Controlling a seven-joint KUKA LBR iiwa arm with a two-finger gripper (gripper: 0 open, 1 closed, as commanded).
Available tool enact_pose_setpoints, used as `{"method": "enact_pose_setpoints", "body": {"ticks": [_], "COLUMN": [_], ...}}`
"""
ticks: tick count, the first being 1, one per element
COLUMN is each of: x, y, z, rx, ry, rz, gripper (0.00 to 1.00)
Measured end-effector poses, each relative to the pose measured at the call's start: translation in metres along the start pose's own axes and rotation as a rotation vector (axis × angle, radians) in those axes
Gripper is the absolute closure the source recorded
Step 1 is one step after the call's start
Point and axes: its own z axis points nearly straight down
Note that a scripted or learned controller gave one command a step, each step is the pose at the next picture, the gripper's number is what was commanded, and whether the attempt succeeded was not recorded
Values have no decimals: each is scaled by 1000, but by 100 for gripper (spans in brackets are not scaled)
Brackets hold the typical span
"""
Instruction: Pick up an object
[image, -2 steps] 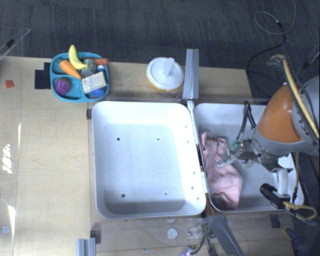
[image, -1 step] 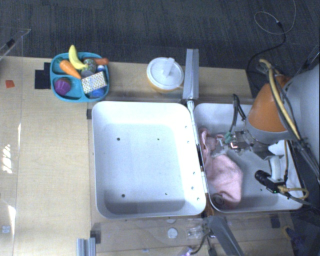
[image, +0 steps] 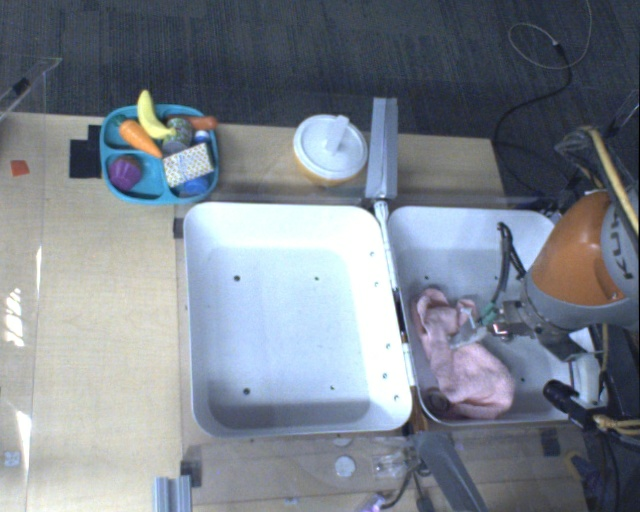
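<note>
1. Pale wooden bench (image: 90, 330), seen from above.
2. Two shallow white plastic bins side by side on it: left bin (image: 285, 225), right bin (image: 450, 230).
3. Behind them sit a blue compartment tray of toy food (image: 110, 185) and a round white lidded cup (image: 330, 148).

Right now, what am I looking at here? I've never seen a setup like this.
One camera looks down at a slant on a bench. The grey and orange shape at the right is a robot arm; its two-finger gripper reaches into the right bin, right over a crumpled pink cloth. Whether it grips the cloth can't be told. The left bin sits beside it. Behind the bins stand a blue tray of toy food and a white lidded cup.
</note>
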Motion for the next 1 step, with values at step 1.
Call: {"method": "enact_pose_setpoints", "body": {"ticks": [1], "x": [13], "y": [59], "z": [1], "rx": [-3], "ry": [1], "rz": [-111], "gripper": [0]}}
